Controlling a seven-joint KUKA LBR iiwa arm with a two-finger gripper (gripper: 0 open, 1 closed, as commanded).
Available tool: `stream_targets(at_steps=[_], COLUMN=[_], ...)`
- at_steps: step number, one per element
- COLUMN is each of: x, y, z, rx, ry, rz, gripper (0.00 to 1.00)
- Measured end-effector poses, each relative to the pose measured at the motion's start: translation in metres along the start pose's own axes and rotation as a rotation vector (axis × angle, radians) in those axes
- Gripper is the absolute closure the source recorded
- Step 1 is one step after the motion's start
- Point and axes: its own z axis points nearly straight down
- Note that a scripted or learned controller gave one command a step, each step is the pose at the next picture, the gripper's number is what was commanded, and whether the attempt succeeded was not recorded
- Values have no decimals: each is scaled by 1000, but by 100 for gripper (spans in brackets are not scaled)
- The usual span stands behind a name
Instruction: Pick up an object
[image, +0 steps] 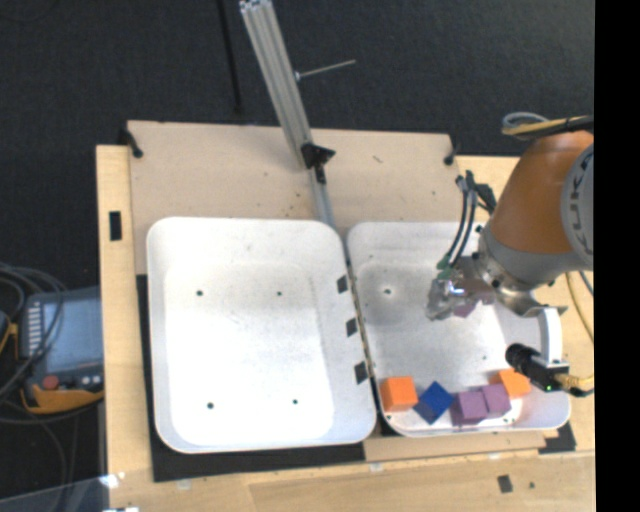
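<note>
The gripper (447, 297) hangs over the middle of the right bin (400, 250), under the grey and orange arm (540, 210) that comes in from the right. Its metal fingers are closed on a small purple block (463, 306); a part of this block shows between them and a little to their right. The block is mostly covered by the fingers, so I cannot tell its full shape, its long axis, or which way it points. It looks lifted above the bin floor, but this is not sure from the slanted view.

The other objects lie well below the gripper in the picture, along the near wall of the same bin. Lowest and to the left of the gripper is an orange cube (399, 392). Just beside it, to its right, is a blue cube (434, 402), turned so that one corner points to the near wall. Almost straight below the gripper lie two purple cubes (481, 404), touching each other side by side, so that together they make a row that runs left to right. Further right, a smaller orange block (515, 381) sits near the bin corner, partly behind a black part of the arm's cabling.

The left bin (250, 330) is far to the left of the gripper.
</note>
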Motion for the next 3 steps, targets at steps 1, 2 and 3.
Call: stream_targets(at_steps=[1,2,3], x=[-1,50,104], y=[2,-5,-15], z=[-30,-21,-34], rx=[1,6,4], ry=[0,2,4], rz=[-5,-8,-11], gripper=[100,100,100])
